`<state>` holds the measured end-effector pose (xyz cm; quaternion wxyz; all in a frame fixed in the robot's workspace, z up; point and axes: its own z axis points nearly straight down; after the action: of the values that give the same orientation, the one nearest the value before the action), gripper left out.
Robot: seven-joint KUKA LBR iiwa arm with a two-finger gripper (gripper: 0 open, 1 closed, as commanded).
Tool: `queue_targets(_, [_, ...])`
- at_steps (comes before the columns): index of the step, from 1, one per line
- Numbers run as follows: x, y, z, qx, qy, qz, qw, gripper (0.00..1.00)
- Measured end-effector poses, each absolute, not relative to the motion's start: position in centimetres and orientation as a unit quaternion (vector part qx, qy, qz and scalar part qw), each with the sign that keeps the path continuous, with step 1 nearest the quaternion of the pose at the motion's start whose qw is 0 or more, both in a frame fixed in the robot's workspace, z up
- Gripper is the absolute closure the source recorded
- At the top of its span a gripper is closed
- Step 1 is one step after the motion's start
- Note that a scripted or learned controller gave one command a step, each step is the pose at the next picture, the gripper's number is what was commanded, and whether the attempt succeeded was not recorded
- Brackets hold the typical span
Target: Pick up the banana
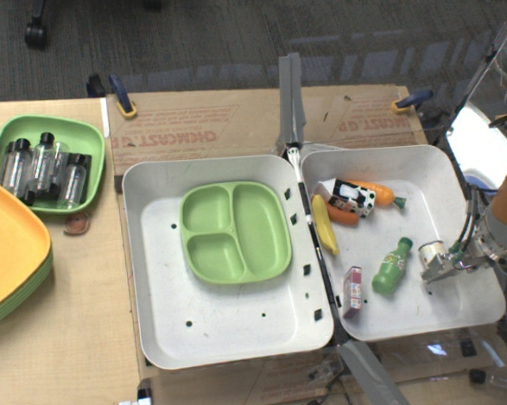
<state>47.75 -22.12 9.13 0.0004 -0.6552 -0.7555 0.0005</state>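
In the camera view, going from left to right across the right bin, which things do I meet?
banana → pink packet → green bottle → gripper, beside the bottle. The carrot and cow toy overlap, so I leave them out.

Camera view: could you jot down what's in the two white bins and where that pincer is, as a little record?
left bin: green divided plate
right bin: banana by the left wall; carrot; black-and-white toy; green bottle; small pink packet
pincer: in the right bin, right of the green bottle, apart from the banana
banana state: lying in the bin, not held
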Motion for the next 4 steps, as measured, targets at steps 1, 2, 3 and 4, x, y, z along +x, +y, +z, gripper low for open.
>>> queue_targets(1, [47.75,-22.1,9.12,-0.646,-0.763,0.0005,0.001,1.0])
queue_targets(2, [47.75,-22.09,9.1,-0.639,-0.769,0.0006,0.001,1.0])
queue_targets(3, [47.75,-22.09,9.1,-0.633,-0.774,0.0006,0.001,1.0])
queue_targets(4, [47.75,-22.09,9.1,-0.623,-0.782,0.0006,0.001,1.0])
